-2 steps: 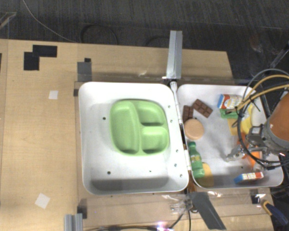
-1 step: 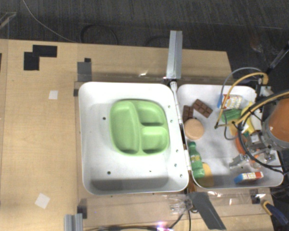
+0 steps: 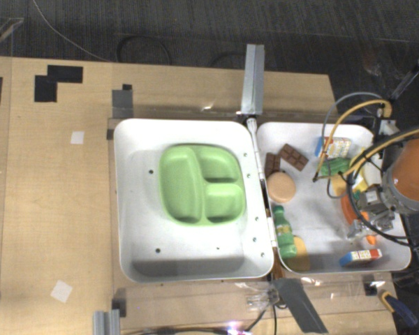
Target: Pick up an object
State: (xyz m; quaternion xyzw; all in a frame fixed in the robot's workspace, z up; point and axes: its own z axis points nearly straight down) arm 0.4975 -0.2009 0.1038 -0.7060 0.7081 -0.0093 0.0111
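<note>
**Arm Poised Over the Cluttered Right Bin**

While the arm reaches in from the right, its end effector [image 3: 366, 218] hangs low over the right bin [image 3: 314, 253], among cables and an orange item; whether it is apart, together or clamped on anything cannot be told from this slanted overhead view. That position suggests a pick is being tried at the bin's right side, where small things crowd close together.

Candidates for picking all lie in the right bin: two brown chocolate pieces [image 3: 286, 159] near the top, a round tan disc [image 3: 281, 185] just below them, a green bottle [image 3: 283, 232] along the left wall, and a small white and blue box [image 3: 361, 257] near the bottom right corner. A packet [image 3: 337, 149] sits near the upper right.

The left bin [image 3: 136, 257] carries a green compartment tray [image 3: 201, 183], resting flat at its middle.

Both bins sit side by side on a pale wooden surface [image 3: 49, 208] marked with black squares [image 3: 56, 81]. Dark carpet [image 3: 195, 12] runs behind it.
</note>
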